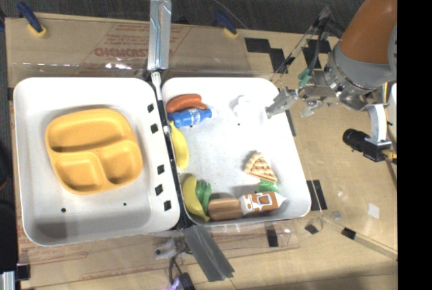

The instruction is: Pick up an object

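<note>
My gripper [278, 106] hangs over the right rim of the right bin [223, 140], near its back right corner, with nothing visible between its fingers. Toy food lies in that bin: a hot dog [183, 102] and a blue bottle [190, 117] at the back left, a banana [179, 147] along the left wall, a waffle slice [260, 166] right of the middle. Along the front wall lie a yellow-green fruit [196, 195], a brown block [224, 208] and a small carton [262, 201].
The left bin [40, 214] holds a yellow divided tray [93, 148]. A metal bar [158, 32] rises behind the divider between the bins. Cables run from the arm [364, 46] over the bench at the right.
</note>
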Controlling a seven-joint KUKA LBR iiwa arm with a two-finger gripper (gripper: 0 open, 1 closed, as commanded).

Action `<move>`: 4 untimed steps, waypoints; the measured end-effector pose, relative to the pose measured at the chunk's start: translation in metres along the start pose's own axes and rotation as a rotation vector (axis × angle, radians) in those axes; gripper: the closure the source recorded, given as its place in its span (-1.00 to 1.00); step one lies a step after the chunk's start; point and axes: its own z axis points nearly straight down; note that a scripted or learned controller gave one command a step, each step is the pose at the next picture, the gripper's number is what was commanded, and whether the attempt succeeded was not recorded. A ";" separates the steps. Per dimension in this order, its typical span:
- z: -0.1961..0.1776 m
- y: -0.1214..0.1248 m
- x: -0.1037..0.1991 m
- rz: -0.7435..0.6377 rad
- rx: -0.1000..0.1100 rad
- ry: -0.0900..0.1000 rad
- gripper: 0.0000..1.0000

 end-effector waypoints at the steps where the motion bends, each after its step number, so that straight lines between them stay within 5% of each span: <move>1: 0.093 -0.010 0.023 -0.127 0.006 0.002 -1.00; 2: 0.105 0.011 0.021 -0.244 -0.004 -0.002 -1.00; 3: 0.196 0.081 0.045 -0.340 -0.003 0.000 -1.00; 4: 0.152 0.074 0.108 -0.604 -0.003 -0.001 -1.00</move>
